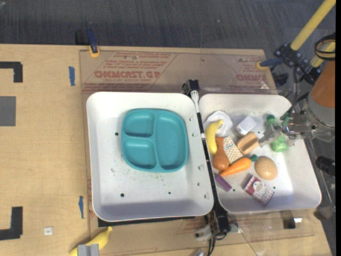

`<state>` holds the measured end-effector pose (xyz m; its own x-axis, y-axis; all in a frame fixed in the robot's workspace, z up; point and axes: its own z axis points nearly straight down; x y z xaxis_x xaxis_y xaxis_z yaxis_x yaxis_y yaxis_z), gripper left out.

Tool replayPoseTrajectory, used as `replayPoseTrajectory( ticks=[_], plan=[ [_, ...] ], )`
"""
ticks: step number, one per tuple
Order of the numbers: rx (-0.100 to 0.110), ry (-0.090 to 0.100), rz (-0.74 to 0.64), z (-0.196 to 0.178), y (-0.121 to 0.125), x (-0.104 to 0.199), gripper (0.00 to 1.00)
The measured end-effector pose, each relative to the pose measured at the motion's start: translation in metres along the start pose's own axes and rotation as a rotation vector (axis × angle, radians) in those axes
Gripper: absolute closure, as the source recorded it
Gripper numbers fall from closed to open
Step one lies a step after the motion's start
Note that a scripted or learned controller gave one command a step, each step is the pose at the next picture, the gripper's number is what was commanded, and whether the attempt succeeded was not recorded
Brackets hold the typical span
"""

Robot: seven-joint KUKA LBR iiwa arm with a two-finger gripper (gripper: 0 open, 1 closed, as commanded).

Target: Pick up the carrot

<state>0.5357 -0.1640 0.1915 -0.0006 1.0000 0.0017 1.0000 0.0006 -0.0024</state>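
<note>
The orange carrot (237, 166) lies tilted near the middle of the right bin (303, 193), its green end pointing up and right. It rests among other toy foods, touching a patterned packet (232, 150) on its upper left. My gripper (276, 133) hovers over the bin's upper right part, up and right of the carrot and apart from it. Its green-tipped fingers (279, 144) stand spread and open, with nothing between them.
Around the carrot lie a yellow banana (213, 135), a tan bread roll (248, 142), a white block (246, 125), a beige bun (266, 168), a red-and-white packet (259, 190) and a purple piece (222, 183). The left bin (101, 180) holds a teal divided plate (155, 139).
</note>
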Motion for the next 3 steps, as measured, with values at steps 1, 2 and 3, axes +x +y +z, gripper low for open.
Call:
replayPoseTrajectory(
  ticks=[1, 2, 3],
  plan=[
    [-0.022, -0.004, 0.112, 0.09, 0.0, 0.031, 0.0],
    [-0.018, -0.003, 0.303, 0.102, -0.039, 0.057, 0.0],
    [-0.02, -0.001, 0.571, 0.102, -0.051, 0.069, 0.0]
  ],
)
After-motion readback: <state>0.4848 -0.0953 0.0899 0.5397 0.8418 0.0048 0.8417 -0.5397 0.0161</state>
